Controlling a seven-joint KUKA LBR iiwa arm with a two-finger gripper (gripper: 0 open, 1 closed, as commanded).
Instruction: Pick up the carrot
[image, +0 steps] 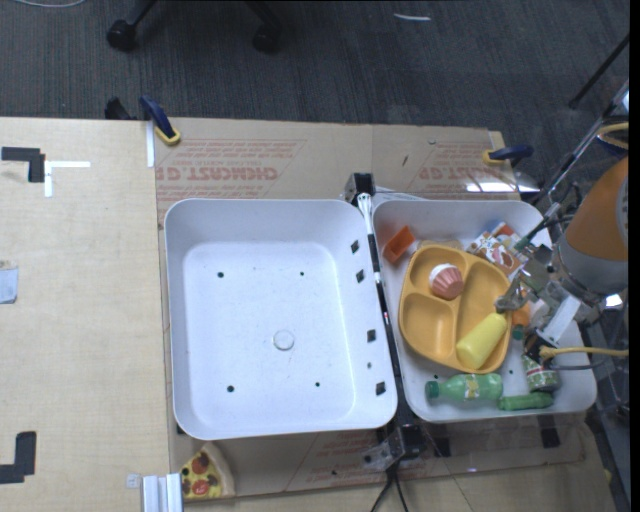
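The approach is in hand: the gripper (520, 297) hangs at the right bin's (455, 409) right edge, grip state unreadable, and must next travel to the carrot (400, 243) near its far-left corner.

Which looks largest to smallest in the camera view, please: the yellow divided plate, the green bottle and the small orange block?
1. Yellow divided plate
2. Green bottle
3. Small orange block
All lie in the right bin, so nearness hardly matters.
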